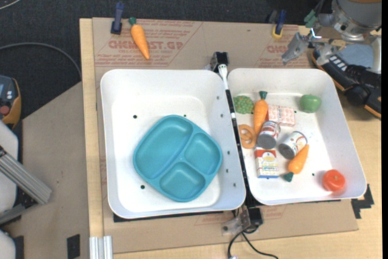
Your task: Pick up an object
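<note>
1. The gripper [295, 48] is hanging past the far edge of the right bin [348, 130], near that bin's far right corner. I cannot tell how it is set.
2. Nothing is sitting in the gripper. All the toys in the right bin are lying nearer to us than it is.
3. The green ball [310, 102] is lying by the far right side of the right bin, the closest toy to the gripper.
4. Two carrots [260, 114], two cans [292, 144], a small box [267, 163] and a red tomato [333, 179] are also lying in the right bin.
5. A blue tray [177, 158] is sitting in the left bin [112, 130].
6. Another carrot [140, 40] is lying on the bench [182, 39] beyond the left bin's far edge.
</note>
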